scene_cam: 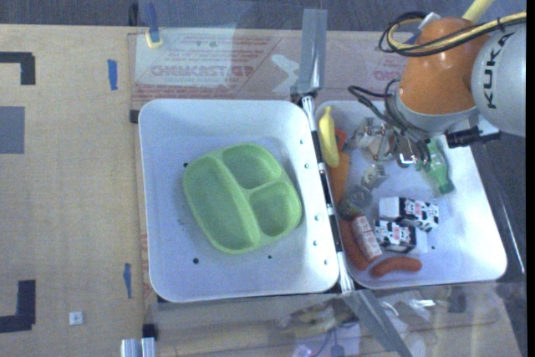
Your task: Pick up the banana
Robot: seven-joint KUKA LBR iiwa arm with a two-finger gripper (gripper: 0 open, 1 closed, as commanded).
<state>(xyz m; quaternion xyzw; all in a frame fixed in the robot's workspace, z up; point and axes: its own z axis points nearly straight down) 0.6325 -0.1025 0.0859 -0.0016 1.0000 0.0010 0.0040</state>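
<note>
- Against the right white bin's (pixel 485 205) left wall lies the curved yellow banana (pixel 328 137), just above an orange carrot (pixel 339 171).
- Nearby, the metal two-finger gripper (pixel 383 148) hangs unclenched, grasping nothing.
- Leftward, a green divided plate (pixel 242 196) sits.

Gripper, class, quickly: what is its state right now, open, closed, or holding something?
Gripper: cannot be told. It hangs over the right bin, apart from the banana.
</note>
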